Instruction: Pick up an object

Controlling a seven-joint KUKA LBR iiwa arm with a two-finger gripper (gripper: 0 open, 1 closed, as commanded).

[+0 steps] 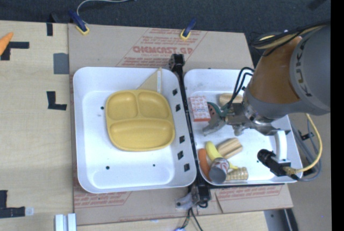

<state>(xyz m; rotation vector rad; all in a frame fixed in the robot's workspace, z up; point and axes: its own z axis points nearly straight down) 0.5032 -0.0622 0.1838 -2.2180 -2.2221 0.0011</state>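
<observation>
My gripper [214, 120] hovers in the middle of the right bin [247, 77], pointing left. It is open, and I see nothing between its fingers [212, 128]. Just left of the fingertips lies a small red and white box [199, 108]. Below the gripper sits a cluster: a yellow banana-like piece [212, 149], a tan bread roll [230, 146], an orange carrot [202, 156], a grey can [217, 173] and a corn cob [237, 173]. A tan item [225, 99] peeks out above the wrist, partly hidden by it.
The left bin [91, 133] holds a yellow divided plate [140, 120]. A black divider [183, 112] runs between the two bins. The arm's grey and orange body [279, 82] covers the right bin's right side.
</observation>
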